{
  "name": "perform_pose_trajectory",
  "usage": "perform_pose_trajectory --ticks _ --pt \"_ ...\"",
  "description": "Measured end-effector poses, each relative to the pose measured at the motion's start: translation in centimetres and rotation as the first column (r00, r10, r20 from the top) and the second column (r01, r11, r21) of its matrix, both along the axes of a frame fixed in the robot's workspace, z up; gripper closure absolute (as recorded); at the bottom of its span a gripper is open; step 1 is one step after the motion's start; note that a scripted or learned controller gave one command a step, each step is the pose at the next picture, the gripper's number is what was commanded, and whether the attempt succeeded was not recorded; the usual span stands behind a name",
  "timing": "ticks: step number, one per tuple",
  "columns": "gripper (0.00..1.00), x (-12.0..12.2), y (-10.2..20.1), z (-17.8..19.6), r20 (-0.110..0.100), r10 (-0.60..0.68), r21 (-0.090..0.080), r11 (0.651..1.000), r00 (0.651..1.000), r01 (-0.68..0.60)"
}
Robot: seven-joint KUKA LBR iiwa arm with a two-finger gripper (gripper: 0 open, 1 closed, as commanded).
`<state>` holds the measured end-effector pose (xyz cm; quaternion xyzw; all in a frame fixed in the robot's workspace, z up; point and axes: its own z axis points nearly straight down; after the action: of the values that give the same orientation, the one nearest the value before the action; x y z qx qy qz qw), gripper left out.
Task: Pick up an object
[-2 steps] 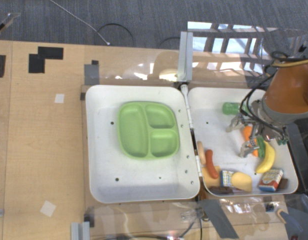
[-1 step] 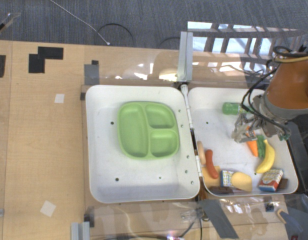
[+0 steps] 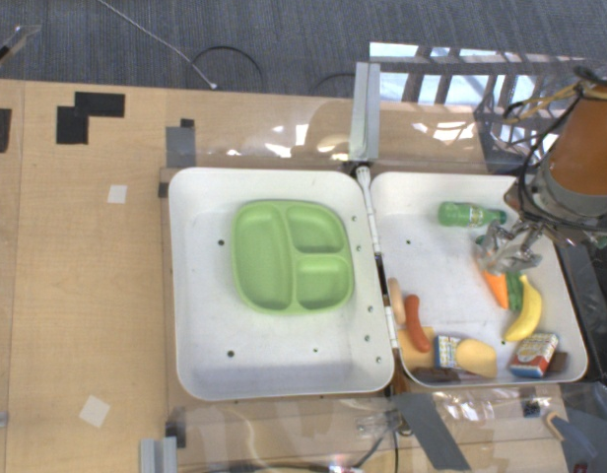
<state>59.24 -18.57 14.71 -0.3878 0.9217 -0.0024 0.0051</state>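
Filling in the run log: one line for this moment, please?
gripper above carrot in right bin | nothing seen held | green bottle behind | plate in left bin

Arm (image 3: 589, 151) cut off by right frame edge; upper links out of frame. Fingers (image 3: 503, 252) too small and blurred against metal parts to judge spacing. Carrot (image 3: 496, 288) top end hidden under gripper (image 3: 507, 250). Green bottle (image 3: 469, 214) label unreadable. Dark item (image 3: 437, 373) at right bin's near wall (image 3: 481, 380) partly hidden by rim, identity unclear. Small cartons (image 3: 533, 356) print illegible. Surface (image 3: 77, 294) cropped at left and bottom.
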Motion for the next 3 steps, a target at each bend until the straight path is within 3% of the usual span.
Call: perform_pose_trajectory --ticks 1,2,3 --pt "1.00 -8.8 2.8 -5.6 0.003 0.166 -0.005 0.986 0.986 -0.166" --pt "1.00 -7.9 -1.0 -2.0 -0.005 0.485 -0.004 0.874 0.874 -0.485" --pt "1.00 -5.9 4.2 9.4 0.005 0.378 -0.009 0.926 0.926 -0.378"
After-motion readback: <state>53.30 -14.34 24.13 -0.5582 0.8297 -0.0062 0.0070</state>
